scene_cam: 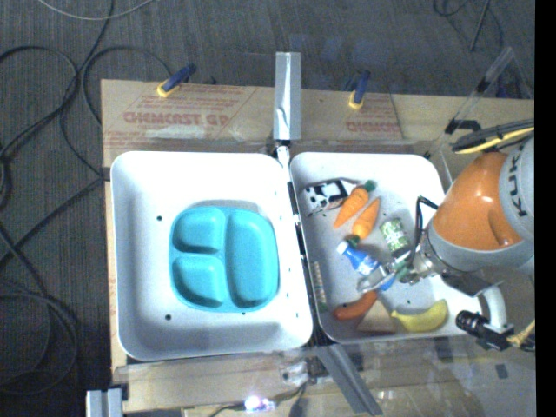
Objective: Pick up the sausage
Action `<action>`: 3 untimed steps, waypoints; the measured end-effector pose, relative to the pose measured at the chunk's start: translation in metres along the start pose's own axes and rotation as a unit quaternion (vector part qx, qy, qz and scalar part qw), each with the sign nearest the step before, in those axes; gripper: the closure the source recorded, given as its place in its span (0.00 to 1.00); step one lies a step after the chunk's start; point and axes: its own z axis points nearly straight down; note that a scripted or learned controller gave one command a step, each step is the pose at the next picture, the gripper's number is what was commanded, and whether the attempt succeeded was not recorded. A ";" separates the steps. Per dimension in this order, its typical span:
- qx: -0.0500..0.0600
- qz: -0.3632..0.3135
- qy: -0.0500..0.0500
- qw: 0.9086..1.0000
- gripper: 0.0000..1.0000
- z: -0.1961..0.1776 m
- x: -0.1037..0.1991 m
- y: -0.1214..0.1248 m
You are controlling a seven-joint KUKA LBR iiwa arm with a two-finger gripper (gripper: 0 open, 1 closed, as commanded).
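Observation:
The sausage (pixel 357 307) is a short reddish-orange piece lying near the front wall of the right bin (pixel 434 174). My gripper (pixel 389 277) reaches in from the right and hangs low just above and to the right of the sausage. It is close to a blue-and-white bottle (pixel 357 258). Nothing is visibly held in it. The arm's grey and orange body (pixel 482 220) covers the right side of that bin.
Two carrots (pixel 358 208) and a black-and-white toy (pixel 322 195) lie at the back of the right bin, with a green packet (pixel 393 233) mid-bin. A banana (pixel 421 317) and a brown item (pixel 375 323) sit beside the sausage. The left bin (pixel 139 181) holds a blue divided tray (pixel 226 257).

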 end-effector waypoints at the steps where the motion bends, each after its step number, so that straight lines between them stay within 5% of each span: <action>1: -0.001 0.000 0.001 1.000 1.00 -0.010 0.001 0.002; 2: -0.001 0.000 0.001 1.000 0.00 -0.010 0.001 0.002; 3: 0.000 0.224 -0.001 0.975 0.00 0.000 0.039 0.011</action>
